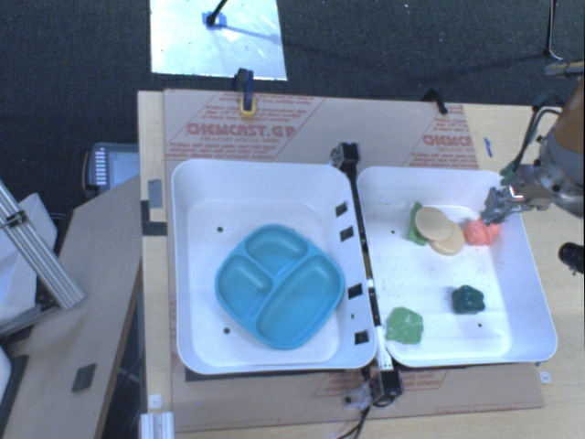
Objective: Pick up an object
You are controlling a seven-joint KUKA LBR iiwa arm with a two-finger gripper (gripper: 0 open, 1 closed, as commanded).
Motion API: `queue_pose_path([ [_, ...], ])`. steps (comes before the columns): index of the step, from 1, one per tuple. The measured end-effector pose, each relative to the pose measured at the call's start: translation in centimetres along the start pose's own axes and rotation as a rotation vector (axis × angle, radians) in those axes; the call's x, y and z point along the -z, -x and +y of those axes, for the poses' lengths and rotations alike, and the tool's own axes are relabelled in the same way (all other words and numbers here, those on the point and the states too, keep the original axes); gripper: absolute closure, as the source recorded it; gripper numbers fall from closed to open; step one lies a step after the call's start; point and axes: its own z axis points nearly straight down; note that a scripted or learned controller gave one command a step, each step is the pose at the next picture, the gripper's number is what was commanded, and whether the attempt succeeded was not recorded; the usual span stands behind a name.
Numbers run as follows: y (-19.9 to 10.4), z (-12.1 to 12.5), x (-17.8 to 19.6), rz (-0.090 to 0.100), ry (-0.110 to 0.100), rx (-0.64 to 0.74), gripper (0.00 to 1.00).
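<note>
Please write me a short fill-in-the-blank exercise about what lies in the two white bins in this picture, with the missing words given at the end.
1. The blue divided plate lies in the ____ bin.
2. The hand is above the ____ toy.
3. The dark green toy lies in the right bin, nearer the ____ rim than the tan sandwich toy is.

Missing words: left; orange; front
</note>
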Motion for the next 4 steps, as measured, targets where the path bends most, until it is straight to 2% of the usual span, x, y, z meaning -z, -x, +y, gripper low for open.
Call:
queue_pose_path([
  [1,-5.6,-1.3,0.4,0.002,-0.002,0.004,1.0],
  [4,-21.2,-1.6,-2.2,0.003,-0.003,0.005,1.0],
])
